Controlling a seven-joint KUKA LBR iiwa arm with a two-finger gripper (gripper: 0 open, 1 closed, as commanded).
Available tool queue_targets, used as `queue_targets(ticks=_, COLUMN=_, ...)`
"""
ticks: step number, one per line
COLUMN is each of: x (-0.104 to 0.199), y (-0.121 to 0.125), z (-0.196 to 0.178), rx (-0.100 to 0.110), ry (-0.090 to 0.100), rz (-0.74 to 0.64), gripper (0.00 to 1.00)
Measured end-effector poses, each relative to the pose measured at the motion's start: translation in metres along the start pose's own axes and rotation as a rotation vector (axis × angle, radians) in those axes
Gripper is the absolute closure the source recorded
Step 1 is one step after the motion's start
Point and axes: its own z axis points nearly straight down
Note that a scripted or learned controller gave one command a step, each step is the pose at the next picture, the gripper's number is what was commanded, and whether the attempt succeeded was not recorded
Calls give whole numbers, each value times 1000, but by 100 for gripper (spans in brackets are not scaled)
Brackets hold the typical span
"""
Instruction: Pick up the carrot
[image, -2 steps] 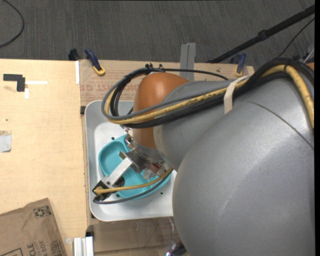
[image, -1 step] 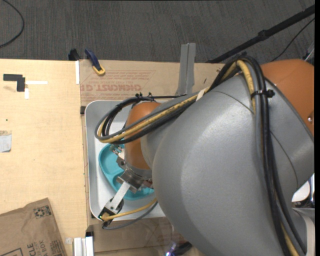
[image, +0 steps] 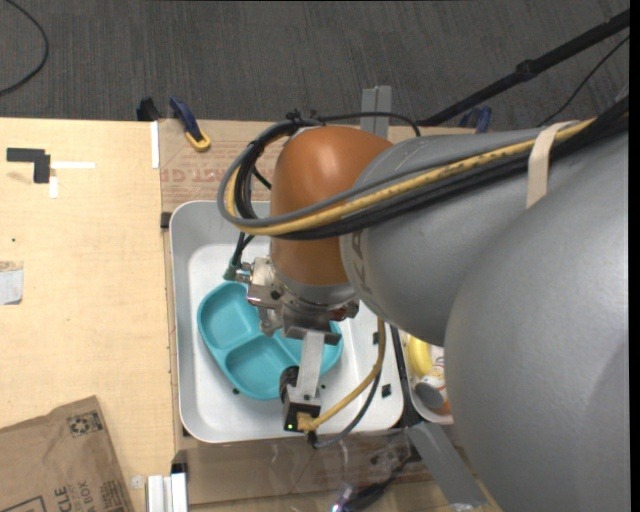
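Arm's gripper (image: 296, 325) hangs over teal divided dish (image: 225, 320) in white bin (image: 190, 300); its opening cannot be told. Carrot judged light, stiff, smooth: grasp across mid-length.

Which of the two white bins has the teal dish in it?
The bin on the view's left, under the arm: the teal divided dish lies on its floor. The other bin, largely behind the arm, shows something yellow.

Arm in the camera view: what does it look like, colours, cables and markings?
The arm is smooth grey casing with a rounded orange band above the wrist. A yellow cable and black cables run along it and loop round the band; pale tape wraps the grey link.
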Motion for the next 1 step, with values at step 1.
queue_targets(ticks=1, x=-1, y=-1, z=70, rx=3, ry=-1, rz=-90, gripper=100)
